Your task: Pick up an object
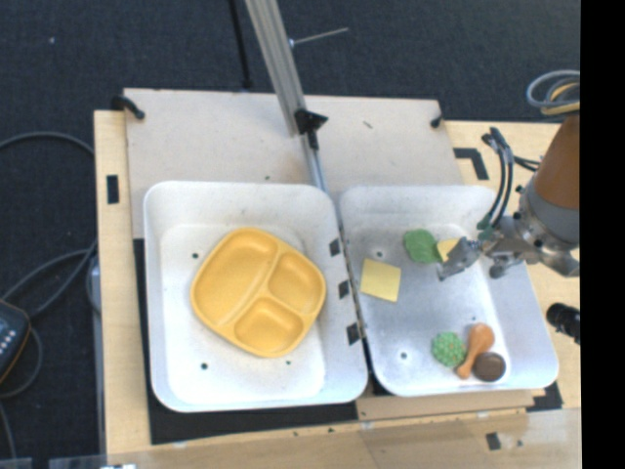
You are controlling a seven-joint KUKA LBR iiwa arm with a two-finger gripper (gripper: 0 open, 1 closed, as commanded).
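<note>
1. The tool [467,258] reaches in from the right over the right bin [391,360]. Its grey fingers are low near the bin's upper right part, and whether they are spread or pressed together cannot be told.
2. Just beside the tool's tip lie a small yellow piece [446,249] and a green round object [422,246]; nothing is seen between the fingers.
3. Further left in that bin a yellow square block [381,281] lies flat near the left wall.
4. Near the bin's lower right corner sit a green knobbly ball [448,349], an orange carrot-shaped object [477,344] and a brown round object [489,366], close together.
5. The left bin [166,223] holds a yellow divided plate [258,290] with three compartments, lying flat near its middle.
6. Both bins rest side by side on a pale wooden desk [112,291]. A metal rail [276,52] slants up from the desk's back edge, and dark carpet [98,27] surrounds it, with black cables [39,272] at the left.
</note>
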